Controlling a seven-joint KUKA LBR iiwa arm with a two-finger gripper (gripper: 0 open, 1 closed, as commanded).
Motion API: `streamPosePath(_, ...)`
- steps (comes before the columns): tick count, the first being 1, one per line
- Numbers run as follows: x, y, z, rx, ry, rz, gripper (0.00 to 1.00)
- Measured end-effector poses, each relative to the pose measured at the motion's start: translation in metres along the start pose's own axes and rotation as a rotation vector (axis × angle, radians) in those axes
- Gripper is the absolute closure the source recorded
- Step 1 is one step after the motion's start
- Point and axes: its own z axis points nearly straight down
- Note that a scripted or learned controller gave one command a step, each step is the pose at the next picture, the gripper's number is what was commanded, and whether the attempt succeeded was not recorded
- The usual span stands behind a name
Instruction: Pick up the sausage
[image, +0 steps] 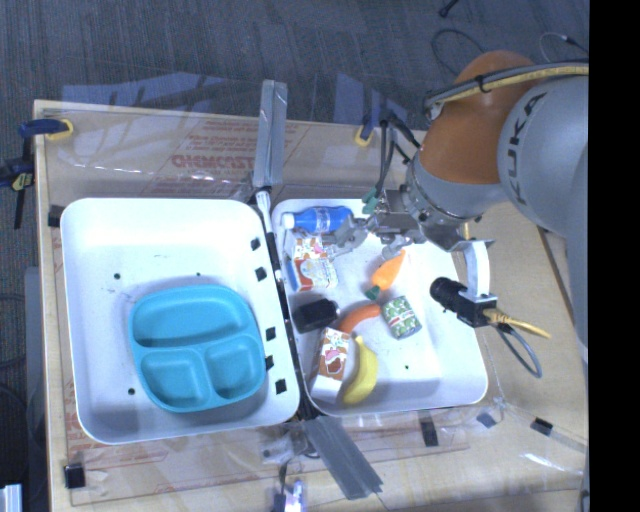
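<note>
Gripper (362, 228): we see it low over the far part of the right bin, close beside the bottle; we cannot tell its state.
Arm (500, 110): we see the grey body with its orange band entering from the right and bending down over the right bin's far right corner.
Sausage (358, 316): we locate the orange-red piece near the middle of the right bin, between the black object and the green packet, just above the banana; it lies apart from the gripper.
Bottle (322, 217): we see a blue-and-white bottle lying on its side at the far edge of the right bin.
Carrot (387, 271): we see an orange carrot lying at a slant, just below the wrist, near the green packet.
Green packet (400, 317): we see it right of the sausage.
Black object (314, 313): we see it against the bin's left wall.
Banana (363, 374): we see it at the near side, touching a small carton (334, 358).
Red-and-white carton (312, 266): we see it below the bottle.
Right bin (455, 375): we see it holding all of the above.
Left bin (100, 250): we see it holding a blue divided tray (196, 345).
</note>
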Motion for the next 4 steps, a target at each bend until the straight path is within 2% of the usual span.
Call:
streamPosePath(1, -0.013, -0.049, 0.154, -0.006, -0.001, -0.115, 0.00)
streamPosePath(2, -0.082, -0.034, 0.162, -0.023, -0.007, -0.162, 0.00)
streamPosePath(3, -0.082, -0.034, 0.153, -0.023, -0.010, -0.168, 1.00)
streamPosePath(4, -0.005, -0.017, 0.112, -0.003, -0.001, -0.087, 1.00)
